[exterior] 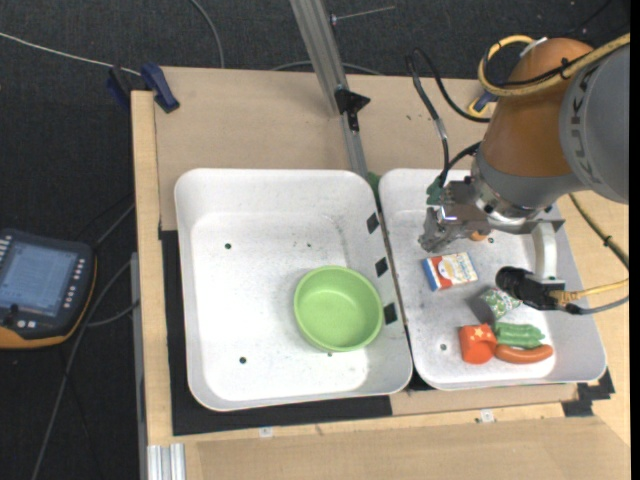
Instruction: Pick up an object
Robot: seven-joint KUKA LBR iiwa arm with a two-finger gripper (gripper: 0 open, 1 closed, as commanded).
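Best to lower the claw (440, 230), grip state impossible to tell, squarely onto the small carton (449, 270) just nearer, avoiding the bin wall (392, 268).

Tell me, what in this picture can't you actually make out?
- Gripper, camera view: too small and cluttered to tell how it stands.
- Right bin: its far end is covered by the arm.
- Small carton: its print is too small to read.
- Green item above the red sausage-shaped thing: too blurred to name.
- Handheld screen: cut off by the left edge.
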